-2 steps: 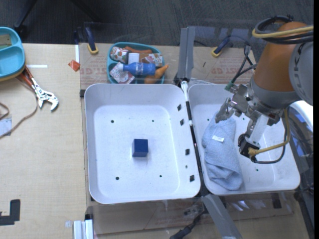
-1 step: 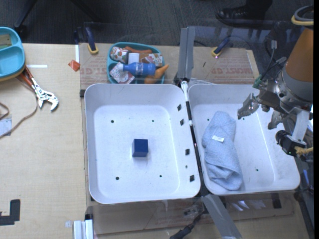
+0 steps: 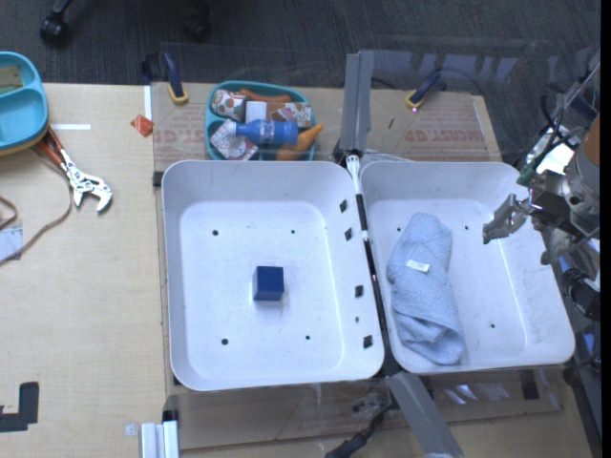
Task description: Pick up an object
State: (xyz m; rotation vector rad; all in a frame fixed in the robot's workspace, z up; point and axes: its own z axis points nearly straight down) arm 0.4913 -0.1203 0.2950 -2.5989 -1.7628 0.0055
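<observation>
Two shallow white bins side by side on the bench: left bin with a small dark blue cube near its middle, right bin with a crumpled light blue cloth on its left half, reaching from mid-floor toward the near wall. Over the right bin's far right side, well apart from the cloth, the gripper, nothing between its fingers, whether spread or closed impossible to tell. Behind the bins a small teal tray packed with assorted items, and off to the left a wrench on the wooden bench.
</observation>
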